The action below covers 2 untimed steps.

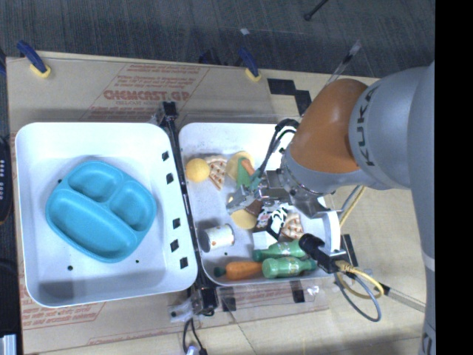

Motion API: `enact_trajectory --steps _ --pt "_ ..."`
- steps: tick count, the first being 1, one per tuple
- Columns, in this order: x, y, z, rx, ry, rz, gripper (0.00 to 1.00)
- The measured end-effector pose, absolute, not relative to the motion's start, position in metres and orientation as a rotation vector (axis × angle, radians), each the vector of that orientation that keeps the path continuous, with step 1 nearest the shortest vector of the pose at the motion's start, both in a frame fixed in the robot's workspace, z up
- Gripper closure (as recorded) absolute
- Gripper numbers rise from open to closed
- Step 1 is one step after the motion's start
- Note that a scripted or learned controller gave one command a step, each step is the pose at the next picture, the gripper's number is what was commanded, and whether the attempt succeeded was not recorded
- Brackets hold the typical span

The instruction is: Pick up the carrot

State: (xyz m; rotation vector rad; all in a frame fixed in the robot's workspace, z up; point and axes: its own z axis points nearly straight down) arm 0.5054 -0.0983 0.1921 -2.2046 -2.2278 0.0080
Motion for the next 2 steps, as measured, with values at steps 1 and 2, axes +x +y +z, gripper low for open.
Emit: enact_trajectory --steps 1,2 --pt "0.539 -0.155 0.183 -2.178 -2.258 0.009 0.0" --pt "0.587 -0.203 0.104 -2.388 -2.037 0.009 0.0"
